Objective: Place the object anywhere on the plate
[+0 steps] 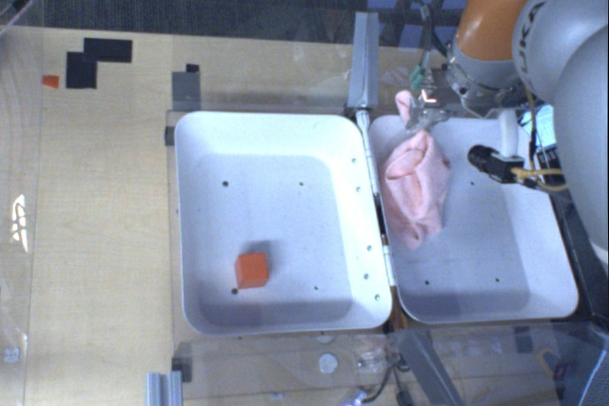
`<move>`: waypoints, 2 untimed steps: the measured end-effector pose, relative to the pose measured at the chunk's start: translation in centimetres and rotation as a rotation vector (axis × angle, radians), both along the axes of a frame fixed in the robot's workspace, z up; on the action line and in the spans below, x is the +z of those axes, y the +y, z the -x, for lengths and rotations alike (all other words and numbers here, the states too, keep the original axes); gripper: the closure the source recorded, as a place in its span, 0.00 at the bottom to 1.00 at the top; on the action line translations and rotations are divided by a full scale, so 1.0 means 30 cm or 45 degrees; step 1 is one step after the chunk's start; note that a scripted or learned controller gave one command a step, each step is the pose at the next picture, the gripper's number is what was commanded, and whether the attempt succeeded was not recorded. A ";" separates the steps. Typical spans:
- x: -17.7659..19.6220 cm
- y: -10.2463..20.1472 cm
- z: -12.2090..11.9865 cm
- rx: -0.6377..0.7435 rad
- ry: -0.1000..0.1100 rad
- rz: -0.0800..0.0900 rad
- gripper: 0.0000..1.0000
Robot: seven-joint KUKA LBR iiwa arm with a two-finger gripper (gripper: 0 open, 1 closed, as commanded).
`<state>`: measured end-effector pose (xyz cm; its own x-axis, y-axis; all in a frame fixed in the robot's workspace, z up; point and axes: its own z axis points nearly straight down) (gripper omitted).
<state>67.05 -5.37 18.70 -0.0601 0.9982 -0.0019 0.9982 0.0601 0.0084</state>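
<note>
Pink crumpled fabric cloth (416,181): hangs as a long bunched fold from my claw (419,106), over the left part of the shallow white plastic right-hand bin (495,252), near that bin's far wall.

Claw state: pressed together on the narrow upper end of the cloth. A small pink tuft shows at the fingertips, and the rest drapes downward and toward the camera. The lower folds overlap the rim where the two bins meet. I cannot tell whether the bottom hem touches the bin floor or hangs free.

Relation of cloth to claw: the pinch point is at the cloth's top. Nearly all the fabric lies below and slightly left of the claw, so the load trails the grip instead of sitting under it.

Other items: a small orange-red cube (252,270) rests in the near left part of the shallow white plastic left-hand bin (285,147), well apart from the cloth. Both bins stand on the pale wooden surface (95,233).

Assessment of the step in hand: carrying the cloth to the release place. I cannot tell which receptacle answers as the plate.

Recommendations:
- Raise the cloth so the hem clears the shared rim before any sideways travel, because a dragging hem could snag.
- Move slowly, since a thin pinch on limp fabric may slip.
- Position for the hanging bulk, not the claw, over the target.
- Lower until the folds settle, then release.
</note>
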 end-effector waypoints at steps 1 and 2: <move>0.133 0.006 -0.007 0.012 -0.001 -0.001 1.00; 0.165 0.187 0.004 0.529 0.000 0.002 1.00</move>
<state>66.92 0.24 23.63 -0.4578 0.8890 -0.0036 0.8890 0.4578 0.0078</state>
